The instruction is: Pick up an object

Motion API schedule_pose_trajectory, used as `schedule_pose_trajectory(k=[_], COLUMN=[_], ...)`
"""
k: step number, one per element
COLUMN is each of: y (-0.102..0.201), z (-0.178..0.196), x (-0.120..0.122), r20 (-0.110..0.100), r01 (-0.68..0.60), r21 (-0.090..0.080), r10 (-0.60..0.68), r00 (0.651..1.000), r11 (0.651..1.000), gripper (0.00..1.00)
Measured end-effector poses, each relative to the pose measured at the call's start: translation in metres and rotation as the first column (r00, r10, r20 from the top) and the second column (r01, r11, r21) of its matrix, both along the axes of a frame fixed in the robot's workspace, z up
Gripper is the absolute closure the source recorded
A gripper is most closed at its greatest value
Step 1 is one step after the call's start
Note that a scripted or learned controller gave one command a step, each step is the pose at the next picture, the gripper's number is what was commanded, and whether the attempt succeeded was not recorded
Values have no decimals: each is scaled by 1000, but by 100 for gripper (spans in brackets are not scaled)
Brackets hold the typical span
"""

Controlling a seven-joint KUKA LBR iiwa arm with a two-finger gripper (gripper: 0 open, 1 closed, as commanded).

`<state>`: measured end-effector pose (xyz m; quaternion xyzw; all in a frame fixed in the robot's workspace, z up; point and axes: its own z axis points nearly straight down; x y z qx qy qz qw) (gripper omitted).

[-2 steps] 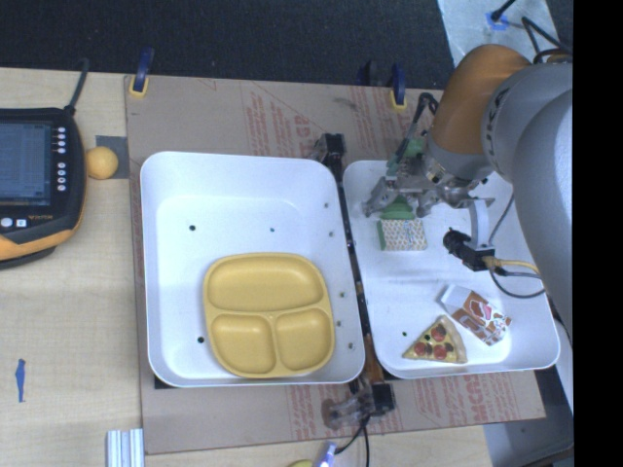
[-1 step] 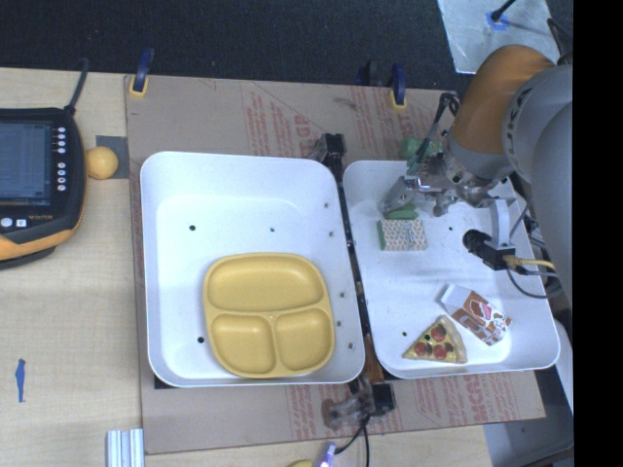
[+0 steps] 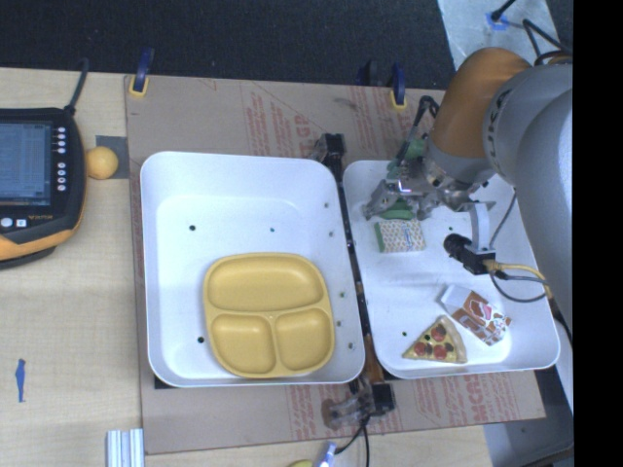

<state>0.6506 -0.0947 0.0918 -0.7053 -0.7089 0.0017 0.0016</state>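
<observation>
A grey KUKA arm (image 3: 526, 134) with an orange band reaches into the right-hand shallow white bin (image 3: 531, 353), its two-finger gripper (image 3: 399, 202) low over that bin's far left corner. Whether the claw is spread or pressed together cannot be told from this angle. Just below the gripper, on the bin floor, lies a small green-and-white patterned square pad (image 3: 401, 236), seemingly not between the fingers. Toward the same bin's near edge rest a toy pizza slice (image 3: 436, 342) and, just beside it, a small red-and-white printed card (image 3: 479, 317). The left-hand white bin (image 3: 195, 193) holds a yellow plastic three-compartment tray (image 3: 268, 311). Left of that bin sit a yellow ball (image 3: 101, 161) and a black-and-orange control pendant (image 3: 34, 183).
</observation>
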Motion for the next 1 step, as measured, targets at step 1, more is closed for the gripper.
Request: schedule_pose_trajectory(k=[1], y=[-15], z=[0], x=[6], r20=[3], r01=[3], r21=[0], r10=[-3], r00=[1000], r11=[1000], gripper=[0])
